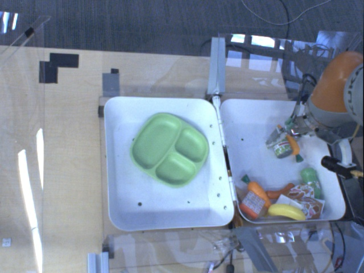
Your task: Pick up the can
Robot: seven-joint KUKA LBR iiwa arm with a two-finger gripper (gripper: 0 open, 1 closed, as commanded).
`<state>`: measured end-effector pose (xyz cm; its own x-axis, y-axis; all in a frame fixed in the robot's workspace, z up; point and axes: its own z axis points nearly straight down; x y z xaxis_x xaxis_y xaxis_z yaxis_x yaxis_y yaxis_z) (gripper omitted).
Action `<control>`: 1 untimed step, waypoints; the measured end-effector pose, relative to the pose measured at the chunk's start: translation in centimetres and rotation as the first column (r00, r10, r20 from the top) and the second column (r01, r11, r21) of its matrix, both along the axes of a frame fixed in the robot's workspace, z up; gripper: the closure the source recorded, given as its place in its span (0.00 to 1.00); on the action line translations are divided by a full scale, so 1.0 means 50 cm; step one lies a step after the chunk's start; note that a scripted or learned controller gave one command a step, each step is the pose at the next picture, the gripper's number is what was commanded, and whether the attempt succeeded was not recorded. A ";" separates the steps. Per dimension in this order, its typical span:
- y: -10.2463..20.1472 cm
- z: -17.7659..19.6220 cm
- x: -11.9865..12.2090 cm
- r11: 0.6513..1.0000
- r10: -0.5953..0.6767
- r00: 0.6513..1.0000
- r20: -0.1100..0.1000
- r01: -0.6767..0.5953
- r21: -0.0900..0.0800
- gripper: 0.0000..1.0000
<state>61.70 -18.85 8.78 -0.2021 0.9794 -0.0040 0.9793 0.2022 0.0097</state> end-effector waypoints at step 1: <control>0.000 0.038 0.012 1.000 0.002 1.000 0.019 -0.002 -0.004 1.00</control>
